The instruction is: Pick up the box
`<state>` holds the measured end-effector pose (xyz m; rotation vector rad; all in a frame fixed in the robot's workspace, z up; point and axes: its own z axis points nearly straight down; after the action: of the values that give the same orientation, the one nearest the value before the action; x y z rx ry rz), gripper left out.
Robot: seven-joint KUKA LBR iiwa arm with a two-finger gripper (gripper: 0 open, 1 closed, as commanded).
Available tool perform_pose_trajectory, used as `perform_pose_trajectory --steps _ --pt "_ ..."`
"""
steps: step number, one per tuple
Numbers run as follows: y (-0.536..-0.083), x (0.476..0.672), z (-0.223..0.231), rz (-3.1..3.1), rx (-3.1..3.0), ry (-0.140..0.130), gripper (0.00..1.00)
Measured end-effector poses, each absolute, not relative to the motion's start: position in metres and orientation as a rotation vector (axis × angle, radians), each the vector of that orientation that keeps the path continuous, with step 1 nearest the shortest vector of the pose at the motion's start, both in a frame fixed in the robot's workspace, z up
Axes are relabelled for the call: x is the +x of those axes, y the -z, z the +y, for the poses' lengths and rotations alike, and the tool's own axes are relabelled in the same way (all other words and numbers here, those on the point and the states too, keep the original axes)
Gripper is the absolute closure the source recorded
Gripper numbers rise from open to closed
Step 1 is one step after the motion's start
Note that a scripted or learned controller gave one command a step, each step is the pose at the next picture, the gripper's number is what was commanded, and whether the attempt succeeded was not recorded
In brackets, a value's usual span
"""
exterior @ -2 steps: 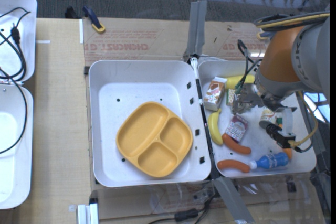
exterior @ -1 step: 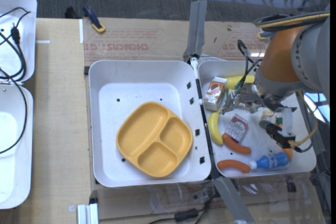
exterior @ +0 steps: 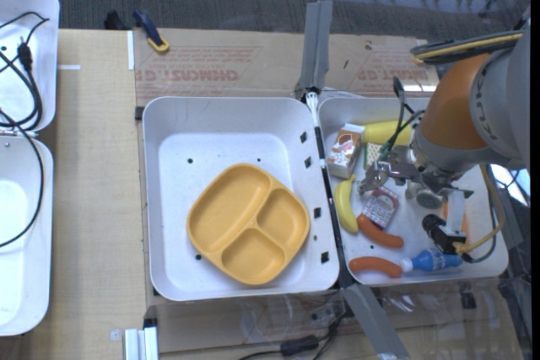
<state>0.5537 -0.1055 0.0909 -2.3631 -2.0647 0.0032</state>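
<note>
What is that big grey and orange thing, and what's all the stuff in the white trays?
That is a robot arm. A computer program moves it. The picture comes from one camera fixed above the bench, looking down at a slant, and the arm reaches in from the right.

On the bench sit two shallow white trays. The left bin has a yellow plate with three sections. The right bin holds toy food: a small box, a banana, two sausages, a small packet and a bottle.

The arm's hand is low in the right bin, just beside the box. I can't tell if it is gripping anything. Its job is to pick up that box.
</note>
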Motion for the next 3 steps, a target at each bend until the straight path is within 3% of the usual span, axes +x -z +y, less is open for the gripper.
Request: perform_pose_trajectory --steps 1,2,3 --pt "-0.099 0.553 -0.106 -2.062 -2.364 -0.005 1.0" --pt "-0.191 0.601 -0.047 -2.025 -2.402 -0.004 1.0" --pt "-0.191 0.6 -0.047 -2.025 -2.402 -0.005 0.0"
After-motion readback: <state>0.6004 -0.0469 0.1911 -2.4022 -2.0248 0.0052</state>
